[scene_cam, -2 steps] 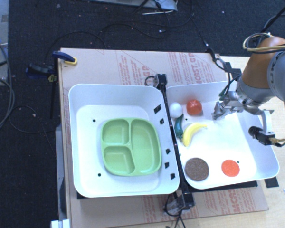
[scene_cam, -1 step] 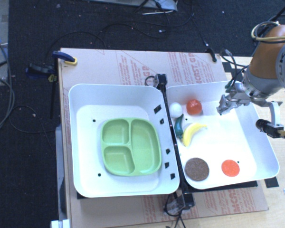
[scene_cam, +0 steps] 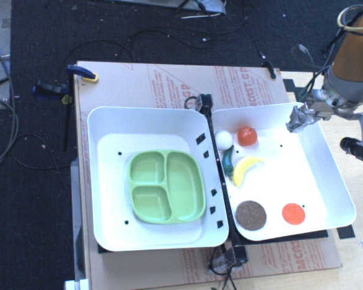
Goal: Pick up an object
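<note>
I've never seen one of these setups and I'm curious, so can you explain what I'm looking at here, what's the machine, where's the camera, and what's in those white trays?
This is one camera fixed above a workbench, looking down at a slant. The grey and orange machine at the right is a robot arm; its end effector hangs over the far edge of the right bin, with nothing seen between its fingers. The left bin holds a green divided plate. The right bin holds a white ball, a red tomato, a yellow banana, a teal item I cannot identify, a brown speckled disc and an orange-red disc.
</note>
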Motion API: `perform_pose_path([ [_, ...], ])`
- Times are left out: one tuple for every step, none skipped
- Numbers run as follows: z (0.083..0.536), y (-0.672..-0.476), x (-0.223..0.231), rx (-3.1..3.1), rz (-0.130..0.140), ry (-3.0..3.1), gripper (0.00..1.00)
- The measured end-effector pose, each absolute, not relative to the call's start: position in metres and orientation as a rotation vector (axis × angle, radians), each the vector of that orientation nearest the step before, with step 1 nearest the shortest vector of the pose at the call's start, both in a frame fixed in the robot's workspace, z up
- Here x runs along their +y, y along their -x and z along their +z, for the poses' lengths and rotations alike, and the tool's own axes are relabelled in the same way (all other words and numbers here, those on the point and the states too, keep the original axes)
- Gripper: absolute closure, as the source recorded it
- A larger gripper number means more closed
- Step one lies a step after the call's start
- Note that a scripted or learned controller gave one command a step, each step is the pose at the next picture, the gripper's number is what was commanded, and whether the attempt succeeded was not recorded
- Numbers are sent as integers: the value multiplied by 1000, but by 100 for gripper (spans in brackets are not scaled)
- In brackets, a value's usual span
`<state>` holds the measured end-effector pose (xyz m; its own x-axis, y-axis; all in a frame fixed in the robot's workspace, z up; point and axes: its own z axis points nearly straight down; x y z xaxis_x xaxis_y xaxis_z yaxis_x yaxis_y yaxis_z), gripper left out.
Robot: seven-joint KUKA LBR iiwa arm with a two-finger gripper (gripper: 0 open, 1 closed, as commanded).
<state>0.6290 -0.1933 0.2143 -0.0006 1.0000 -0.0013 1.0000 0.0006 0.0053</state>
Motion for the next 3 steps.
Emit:
perform_pose_path([
  [208,-629,-193,2222,0,-2220,100],
  [201,-626,-137,2227,1,-2217,100],
  [197,-620,-87,2227,1,-2217,100],
])
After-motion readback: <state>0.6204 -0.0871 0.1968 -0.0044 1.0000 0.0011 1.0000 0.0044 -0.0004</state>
